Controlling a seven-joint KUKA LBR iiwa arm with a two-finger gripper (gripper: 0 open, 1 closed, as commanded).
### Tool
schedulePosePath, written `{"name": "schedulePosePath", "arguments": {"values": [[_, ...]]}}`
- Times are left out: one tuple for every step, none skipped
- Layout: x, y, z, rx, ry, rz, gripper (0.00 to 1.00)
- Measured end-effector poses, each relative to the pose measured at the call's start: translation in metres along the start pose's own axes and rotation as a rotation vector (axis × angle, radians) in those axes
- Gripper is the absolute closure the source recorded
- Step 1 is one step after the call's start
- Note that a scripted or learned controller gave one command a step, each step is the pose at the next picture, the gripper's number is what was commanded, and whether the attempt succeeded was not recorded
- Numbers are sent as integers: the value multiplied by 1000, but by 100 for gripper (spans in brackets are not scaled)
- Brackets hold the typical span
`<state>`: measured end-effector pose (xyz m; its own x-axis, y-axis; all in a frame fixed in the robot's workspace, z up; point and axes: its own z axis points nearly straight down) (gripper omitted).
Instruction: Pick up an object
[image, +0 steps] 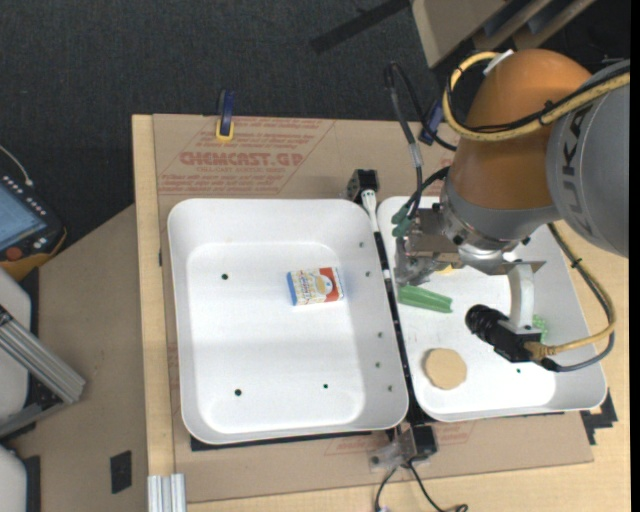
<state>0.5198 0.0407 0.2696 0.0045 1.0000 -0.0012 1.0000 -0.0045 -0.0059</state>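
- The arm (530, 130) comes in from the right and hangs over the far-left part of the right bin (580, 390).
- The gripper (420, 262) sits low by that bin's left wall; honestly can't tell how wide the jaws are or if they've got hold of anything.
- A green stick (425, 299) lies just under it, on the near side.
- A tan round disc (447, 368) sits nearer, in the same bin.
- A small blue, white and red box (315, 286) lies alone mid left bin (200, 240).
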Motion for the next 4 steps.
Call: {"name": "schedulePosePath", "arguments": {"values": [[30,-19,-27,-9,2,-8,100],[118,5,-98,-17,4,-13,100],[-76,-42,-130,-11,-3,14,100],[-40,-41,-53,2,2,-7,100]]}}
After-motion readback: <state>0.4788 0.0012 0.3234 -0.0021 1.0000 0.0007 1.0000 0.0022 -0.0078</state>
